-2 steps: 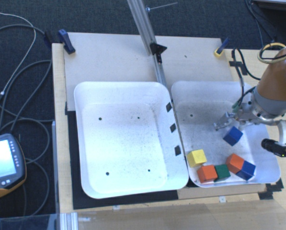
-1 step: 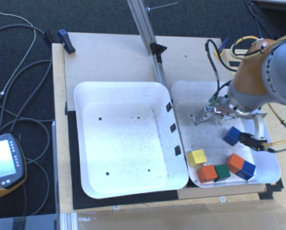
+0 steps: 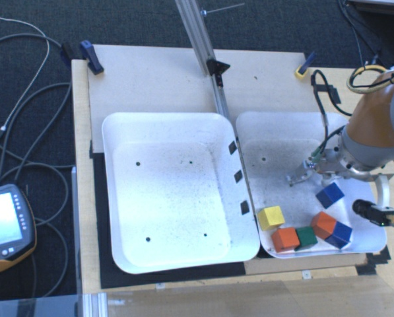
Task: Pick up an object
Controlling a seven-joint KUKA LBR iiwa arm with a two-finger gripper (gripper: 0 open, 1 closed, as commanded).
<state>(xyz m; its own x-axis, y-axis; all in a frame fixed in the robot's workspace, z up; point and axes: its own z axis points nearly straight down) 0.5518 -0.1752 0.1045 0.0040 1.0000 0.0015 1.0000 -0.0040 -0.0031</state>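
Note:
Several blocks lie in the front part of the right bin [image 3: 276, 132]. They are a yellow block [image 3: 271, 216], a red-orange block [image 3: 286, 239], a green block [image 3: 307, 236], an orange block [image 3: 324, 222] and two blue blocks [image 3: 330, 194] [image 3: 340, 234]. My gripper [image 3: 301, 174] hangs low over the middle of the right bin, pointing left. It sits just up and to the left of the nearer blue block and apart from the other blocks. I see no block in it.
The left bin [image 3: 170, 197] shows only its speckled white floor. A slanted metal rail [image 3: 203, 45] runs down between the two bins. Black clips [image 3: 237, 176] line the shared edge. Cables [image 3: 325, 94] trail near the arm's orange band [image 3: 376, 121].

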